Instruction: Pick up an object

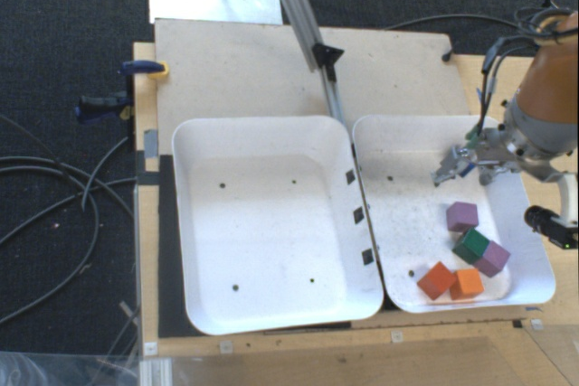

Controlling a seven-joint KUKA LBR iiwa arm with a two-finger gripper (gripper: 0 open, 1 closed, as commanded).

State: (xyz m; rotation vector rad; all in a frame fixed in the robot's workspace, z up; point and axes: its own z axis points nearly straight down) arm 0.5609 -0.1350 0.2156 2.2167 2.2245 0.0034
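Observation:
Several small blocks lie in the near right corner of the right bin [398,212]. A purple block [462,215] lies farthest back. A green block [470,245] touches a second purple block [494,258]. A red-orange block [436,280] and an orange block [468,284] sit side by side at the front. My gripper [469,169] hangs over the back right part of this bin, a little behind the first purple block. Its fingers are spread, open, with nothing between them.
The left bin [194,194] stands beside the right one, sharing a divider with black clips [358,214]. A grey pole [298,0] slants over the board behind the bins. A blue clamp [118,104] and cables lie at the bench's left edge.

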